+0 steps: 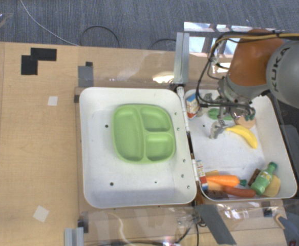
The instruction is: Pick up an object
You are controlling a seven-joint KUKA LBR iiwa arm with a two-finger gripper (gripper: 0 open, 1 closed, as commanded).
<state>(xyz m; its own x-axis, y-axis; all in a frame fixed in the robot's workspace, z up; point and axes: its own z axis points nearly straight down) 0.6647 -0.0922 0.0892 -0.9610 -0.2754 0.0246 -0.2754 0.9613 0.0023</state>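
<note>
Partial lettering "KU" shows on the grey arm (293,70). The gripper (222,123) hangs over the right bin (287,181), fingers narrow and holding nothing, just beside a banana (244,135). The wooden counter (31,152) meets blue carpet (113,9) behind.

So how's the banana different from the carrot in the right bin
The banana is yellow and curved; the carrot is orange and nearly straight. The banana lies mid-bin beside the gripper; the carrot sits along the near edge among other items. The banana slants diagonally; the carrot lies crosswise. Both rest in the right bin.
</note>
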